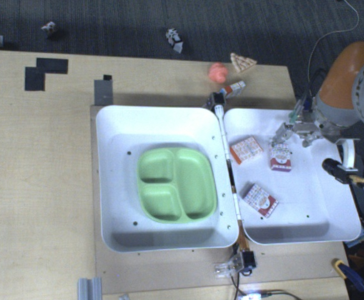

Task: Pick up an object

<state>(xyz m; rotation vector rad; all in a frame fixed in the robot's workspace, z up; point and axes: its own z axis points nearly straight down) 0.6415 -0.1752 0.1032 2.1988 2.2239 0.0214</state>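
Three small red-and-white packets lie in the right bin [331, 205]: one [246, 149] near the bin's left wall, one [281, 160] in the middle, and one [260, 200] toward the front. My gripper [291, 141] hangs over the back of this bin, just behind and above the middle packet. Its fingers are spread open with nothing between them. The grey arm with its orange band [350, 74] comes in from the right.
A green divided plate [175, 183] lies in the left bin [116, 167]. On the bench behind the bins sit a pink ball [218, 72], a toy pizza slice [243, 62] and a small bottle [231, 90]. Cables run along the right bin's right edge.
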